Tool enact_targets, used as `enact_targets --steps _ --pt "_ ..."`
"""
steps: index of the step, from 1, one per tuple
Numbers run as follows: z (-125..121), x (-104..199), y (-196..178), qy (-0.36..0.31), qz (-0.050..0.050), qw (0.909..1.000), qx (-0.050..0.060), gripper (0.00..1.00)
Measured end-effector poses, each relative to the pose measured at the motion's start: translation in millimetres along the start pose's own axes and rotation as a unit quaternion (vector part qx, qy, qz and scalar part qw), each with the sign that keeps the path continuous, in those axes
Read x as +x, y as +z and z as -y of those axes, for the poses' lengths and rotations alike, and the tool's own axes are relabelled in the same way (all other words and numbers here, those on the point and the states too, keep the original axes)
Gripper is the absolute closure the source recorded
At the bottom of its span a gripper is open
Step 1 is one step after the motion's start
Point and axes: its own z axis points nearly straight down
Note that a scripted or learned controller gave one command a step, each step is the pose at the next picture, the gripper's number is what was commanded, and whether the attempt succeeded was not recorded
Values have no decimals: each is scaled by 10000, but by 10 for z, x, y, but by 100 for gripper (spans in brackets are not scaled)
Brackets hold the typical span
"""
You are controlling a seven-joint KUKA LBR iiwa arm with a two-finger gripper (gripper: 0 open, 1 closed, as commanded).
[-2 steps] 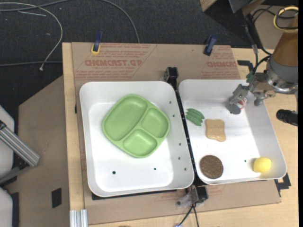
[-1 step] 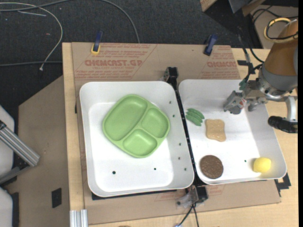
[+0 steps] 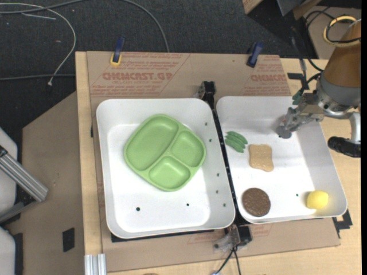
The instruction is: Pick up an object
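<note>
Nearest the camera, at the front of the right bin (image 3: 321, 153), you have the brown disc (image 3: 256, 201) and the yellow ball (image 3: 317, 200); both lie well toward you from the gripper (image 3: 285, 130), the disc a little to its left, the ball a little to its right. Taking things by size: the left bin (image 3: 109, 171) sits far to the gripper's left and carries the green plate (image 3: 165, 152), a three-part tray lying flat. Next down comes the tan piece (image 3: 261, 157), just forward and left of the gripper and the closest thing to it, its long axis running roughly front to back. Smaller again is the green pod (image 3: 235, 140), further left beside the bin's inner wall, its length slanting across the bin. The gripper hangs over the back of the right bin, near the floor, with nothing seen between its fingers; whether they are parted or closed you cannot tell. My judgement: the tan piece is your shortest reach, a short move forward and left.
</note>
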Motion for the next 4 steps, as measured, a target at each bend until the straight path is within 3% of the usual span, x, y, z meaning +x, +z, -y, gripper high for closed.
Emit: enact_targets --steps 1,2,4 --pt "41 -23 -634 3 14 10000 -28 100" --pt "34 -21 -596 1 7 10000 -3 100" --pt "169 917 -722 -25 -15 10000 14 100"
